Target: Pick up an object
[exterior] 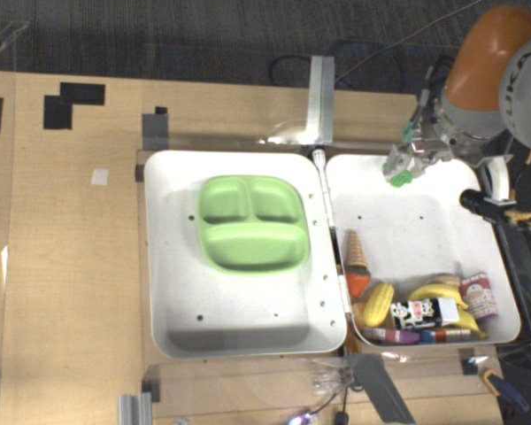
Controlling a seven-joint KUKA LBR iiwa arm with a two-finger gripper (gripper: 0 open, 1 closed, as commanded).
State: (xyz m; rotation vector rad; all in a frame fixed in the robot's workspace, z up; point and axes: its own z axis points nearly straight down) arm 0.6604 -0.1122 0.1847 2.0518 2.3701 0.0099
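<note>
Toys (425, 306) heaped at right bin's near edge, well apart from hand (398, 168); hand state unclear.

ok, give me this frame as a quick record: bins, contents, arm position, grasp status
left bin: holds a green divided plate, lying flat
right bin: objects piled along its near edge
right bin contents: ice cream cone, corn cob, banana, small can, black-and-white box, marker
arm: reaches in from the right, gripper over the far edge of the right bin, away from the pile
green item at gripper: small, too blurred to identify
grasp status: cannot tell
</note>
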